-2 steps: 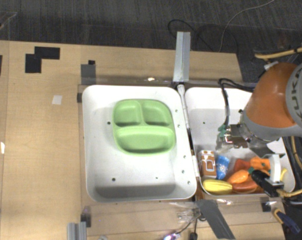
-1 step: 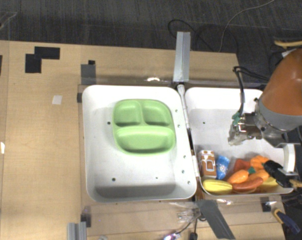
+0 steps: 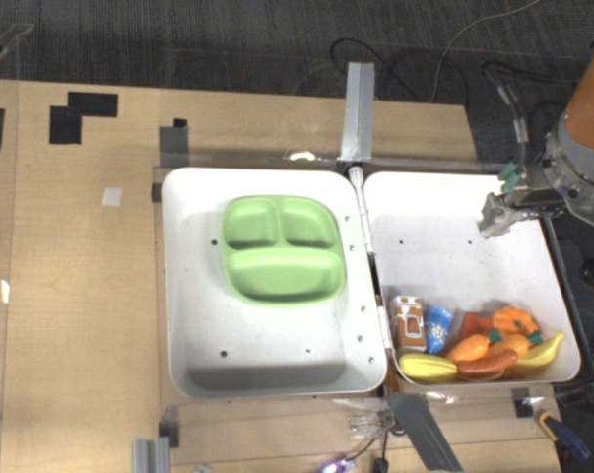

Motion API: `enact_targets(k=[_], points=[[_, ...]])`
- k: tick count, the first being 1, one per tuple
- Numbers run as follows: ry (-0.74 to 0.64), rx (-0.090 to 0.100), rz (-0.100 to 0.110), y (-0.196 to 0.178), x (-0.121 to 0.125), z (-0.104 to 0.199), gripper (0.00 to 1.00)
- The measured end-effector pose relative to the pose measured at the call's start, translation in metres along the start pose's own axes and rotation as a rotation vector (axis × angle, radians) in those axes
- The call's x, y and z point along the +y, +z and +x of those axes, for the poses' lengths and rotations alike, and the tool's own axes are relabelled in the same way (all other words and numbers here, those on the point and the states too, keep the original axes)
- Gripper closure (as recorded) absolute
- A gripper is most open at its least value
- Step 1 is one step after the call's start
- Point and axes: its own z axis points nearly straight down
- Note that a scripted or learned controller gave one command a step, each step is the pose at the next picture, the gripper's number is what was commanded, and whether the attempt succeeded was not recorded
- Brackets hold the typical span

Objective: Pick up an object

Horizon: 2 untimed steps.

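Several toy foods lie in a row along the near wall of the right bin [image 3: 454,254]. From left to right I see a brown carton [image 3: 408,321], a blue packet [image 3: 437,329], an orange piece [image 3: 471,346] and an orange pepper-like piece [image 3: 514,321]. A yellow banana [image 3: 427,367] lies in front at the left, a red-brown piece [image 3: 486,365] beside it, and another yellow piece [image 3: 543,351] at the right end. My gripper [image 3: 493,218] hangs over the far right part of this bin, well away from the toys, with nothing seen in it.
The left bin [image 3: 193,343] holds a green divided plate [image 3: 282,248]. A metal post [image 3: 359,111] stands at the far end of the ridge between the bins. Cables lie on the dark floor behind the bench.
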Motion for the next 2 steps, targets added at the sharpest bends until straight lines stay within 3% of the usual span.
enact_targets(k=[1,2], points=[[0.000,0.000,0.001,0.000,0.000,0.000,0.00],[0.018,0.001,0.004,0.075,-0.021,0.007,0.00]])
